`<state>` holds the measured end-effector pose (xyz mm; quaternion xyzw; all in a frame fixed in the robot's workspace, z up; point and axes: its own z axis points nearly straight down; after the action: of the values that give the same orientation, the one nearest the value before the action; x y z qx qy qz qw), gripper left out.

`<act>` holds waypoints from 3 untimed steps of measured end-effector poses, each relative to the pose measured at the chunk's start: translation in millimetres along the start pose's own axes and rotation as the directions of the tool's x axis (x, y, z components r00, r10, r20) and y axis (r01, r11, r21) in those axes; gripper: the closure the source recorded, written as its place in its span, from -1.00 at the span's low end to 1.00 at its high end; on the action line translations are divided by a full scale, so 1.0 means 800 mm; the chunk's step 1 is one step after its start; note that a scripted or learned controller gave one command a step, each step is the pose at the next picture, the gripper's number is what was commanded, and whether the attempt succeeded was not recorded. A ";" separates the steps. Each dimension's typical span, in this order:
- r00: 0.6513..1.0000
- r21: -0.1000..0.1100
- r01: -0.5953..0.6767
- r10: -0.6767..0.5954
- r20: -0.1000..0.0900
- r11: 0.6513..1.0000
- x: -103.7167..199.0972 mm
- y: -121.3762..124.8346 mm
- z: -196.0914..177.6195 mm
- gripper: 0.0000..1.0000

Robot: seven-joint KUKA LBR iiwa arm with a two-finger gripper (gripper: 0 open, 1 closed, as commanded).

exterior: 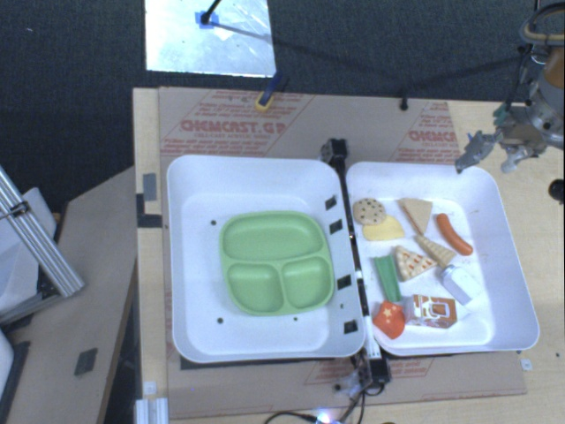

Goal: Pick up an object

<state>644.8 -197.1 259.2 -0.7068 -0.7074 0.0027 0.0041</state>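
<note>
Camera view shows the task barely begun — the gripper (491,153) hangs over the far rim of the right bin (512,263), its fingers spread wide with nothing between them. Every object lies untouched in that bin: a speckled round cookie (368,209), a smooth orange sausage (454,234), a glossy red tomato (388,319) and a small printed carton (434,311). Left bin (190,237) carries a moulded green tray (274,261) — three shallow compartments.

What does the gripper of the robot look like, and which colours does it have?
The gripper is grey metal, with two thin fingers spreading from a boxy grey body. Above it sits a tan and orange part of the wrist, and a pale looped cable runs near the top.
</note>
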 end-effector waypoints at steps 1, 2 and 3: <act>1.000 -0.012 0.003 -0.003 0.003 1.000 0.001 0.003 -0.010 -1.00; 1.000 -0.010 0.002 -0.002 0.003 1.000 -0.006 0.015 0.055 -1.00; 1.000 -0.009 0.001 -0.001 0.003 1.000 -0.008 0.014 0.106 -1.00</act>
<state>655.3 -203.7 173.9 -0.7064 -0.7079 0.0003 -0.0001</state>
